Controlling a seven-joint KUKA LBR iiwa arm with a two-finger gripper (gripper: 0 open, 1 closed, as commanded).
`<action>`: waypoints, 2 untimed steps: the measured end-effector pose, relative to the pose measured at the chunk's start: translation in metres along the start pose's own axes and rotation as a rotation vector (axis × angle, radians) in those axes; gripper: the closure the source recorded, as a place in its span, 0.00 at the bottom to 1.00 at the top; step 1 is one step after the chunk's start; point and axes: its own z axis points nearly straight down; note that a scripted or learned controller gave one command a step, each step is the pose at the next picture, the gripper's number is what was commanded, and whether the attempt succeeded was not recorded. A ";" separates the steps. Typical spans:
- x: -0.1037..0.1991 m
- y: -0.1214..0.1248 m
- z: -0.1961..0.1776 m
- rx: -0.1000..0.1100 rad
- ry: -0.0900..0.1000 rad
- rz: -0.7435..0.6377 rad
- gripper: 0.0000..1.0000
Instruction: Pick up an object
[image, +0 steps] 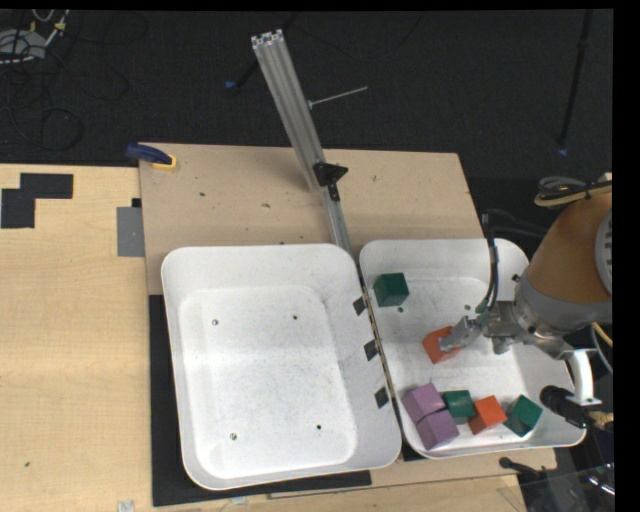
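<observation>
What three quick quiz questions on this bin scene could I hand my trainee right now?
1. True or false: the blocks lie in the right bin.
2. Which block is nearest the gripper: (a) the green block at the back, (b) the orange block, (c) a purple block?
3. How many purple blocks lie along the right bin's front edge?

Key: 1 true; 2 b; 3 two, with a purple block in front of the other.
</observation>
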 end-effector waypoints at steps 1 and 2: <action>-0.001 0.000 -0.008 0.000 0.002 0.009 1.00; -0.005 0.003 -0.071 0.012 0.002 -0.001 1.00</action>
